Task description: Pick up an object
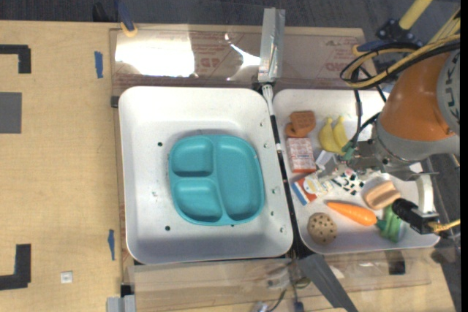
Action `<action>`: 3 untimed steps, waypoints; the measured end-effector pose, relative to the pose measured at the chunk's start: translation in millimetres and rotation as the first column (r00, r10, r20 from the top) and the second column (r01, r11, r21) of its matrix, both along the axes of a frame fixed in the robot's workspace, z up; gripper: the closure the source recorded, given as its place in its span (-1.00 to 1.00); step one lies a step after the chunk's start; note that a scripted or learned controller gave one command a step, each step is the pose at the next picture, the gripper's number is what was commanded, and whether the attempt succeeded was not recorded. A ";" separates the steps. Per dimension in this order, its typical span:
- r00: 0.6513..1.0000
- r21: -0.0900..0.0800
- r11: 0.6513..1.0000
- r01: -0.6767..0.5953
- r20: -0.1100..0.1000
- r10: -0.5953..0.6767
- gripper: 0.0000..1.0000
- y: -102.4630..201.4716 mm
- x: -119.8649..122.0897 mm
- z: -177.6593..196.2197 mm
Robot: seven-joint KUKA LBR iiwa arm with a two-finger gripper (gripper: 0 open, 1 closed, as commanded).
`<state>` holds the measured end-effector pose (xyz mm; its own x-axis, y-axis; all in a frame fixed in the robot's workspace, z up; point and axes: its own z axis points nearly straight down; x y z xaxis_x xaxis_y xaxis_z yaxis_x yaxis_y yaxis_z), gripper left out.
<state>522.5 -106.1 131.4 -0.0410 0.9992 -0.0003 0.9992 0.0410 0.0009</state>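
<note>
The left white bin (pixel 139 157) holds a teal divided tray (pixel 217 179), three compartments, lying flat at its middle. Taking that tray as the landmark, everything the task could choose lies to its right, across the divider, in the right white bin (pixel 307 243).

The grey arm with its orange band (pixel 413 109) reaches in farther right of the tray, and the gripper (pixel 349 170) hangs low over the middle of the toy pile. Whether its fingers are open or closed cannot be told; the wrist and clutter hide them, and nothing is visibly held.

Among the objects, the toy carrot (pixel 351 212) lies right of the tray's lower edge, long and smooth. It is probably light, hard plastic and somewhat slippery, best pinched across its thick middle. The red-and-white snack packet (pixel 300 153) sits just right of the tray's upper right corner; flat and thin, it would be awkward to take from above. The yellow banana (pixel 333 134) lies beyond it, curved, light and likely rigid, so a grip across its narrow width suits. The brown bread-like piece (pixel 300 121) is above the packet. The round cookie (pixel 322 227) lies at the lower right of the tray, low and small, offering little height to grasp.
</note>
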 end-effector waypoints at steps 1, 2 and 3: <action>0.998 -0.003 0.998 -0.056 0.007 0.056 -1.00 -21.4 77.1 -44.8; 0.998 -0.002 0.998 -0.058 0.009 0.058 1.00 -20.1 78.4 -34.7; 0.996 0.001 0.996 -0.084 0.006 0.084 1.00 47.2 85.6 55.7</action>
